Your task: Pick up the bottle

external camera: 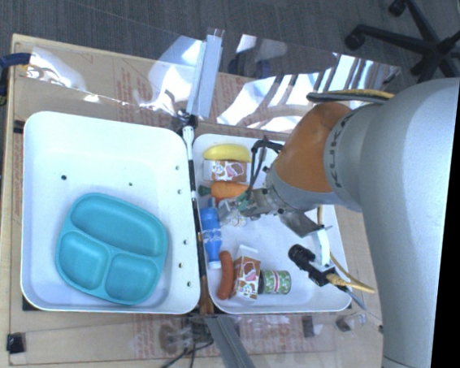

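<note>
The bottle (pixel 210 228) is blue with a paler label and lies lengthwise against the left wall of the right bin (pixel 324 299). My gripper (pixel 241 206) hangs low in that bin, just right of the bottle's upper end and close beside it. The grey arm with its orange band (pixel 310 159) covers the bin's right and back part. I cannot make out anything held in the gripper.
The right bin also holds a banana (pixel 228 152), a small printed carton (pixel 227 171), a carrot (pixel 228 190), a red sausage (pixel 226 276), a brown carton (pixel 245 278) and a green can (pixel 277 282). A teal divided plate (pixel 111 247) lies in the left bin (pixel 95 144).
</note>
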